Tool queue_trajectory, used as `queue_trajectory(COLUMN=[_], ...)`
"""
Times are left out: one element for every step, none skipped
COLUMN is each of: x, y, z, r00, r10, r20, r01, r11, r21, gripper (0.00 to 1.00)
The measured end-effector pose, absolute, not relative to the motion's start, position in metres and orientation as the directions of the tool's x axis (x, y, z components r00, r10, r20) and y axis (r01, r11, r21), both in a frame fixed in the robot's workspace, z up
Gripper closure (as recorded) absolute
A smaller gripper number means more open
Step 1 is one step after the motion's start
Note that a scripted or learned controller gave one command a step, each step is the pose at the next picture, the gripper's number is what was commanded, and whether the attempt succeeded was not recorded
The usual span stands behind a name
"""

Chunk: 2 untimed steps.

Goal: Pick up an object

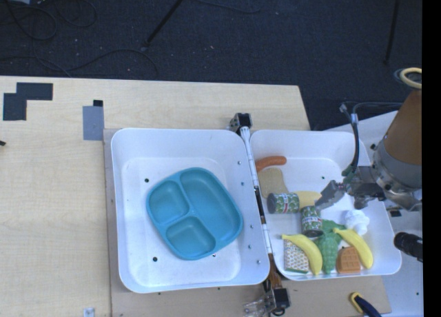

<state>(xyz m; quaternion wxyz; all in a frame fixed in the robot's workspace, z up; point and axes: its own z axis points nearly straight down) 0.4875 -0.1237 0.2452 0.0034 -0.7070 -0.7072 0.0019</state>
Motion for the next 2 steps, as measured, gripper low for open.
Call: queue_trajectory(x=[0.484, 0.480], y=[-0.136, -0.128], z=[0.131, 0.091], r00=[0.001, -0.002], r10=[1.000, 1.000], r20=[0.003, 0.006], r01=[1.000, 1.000], r11=[-0.001, 0.002], r21=[-0.007, 0.005], gripper=[0.00, 0.00])
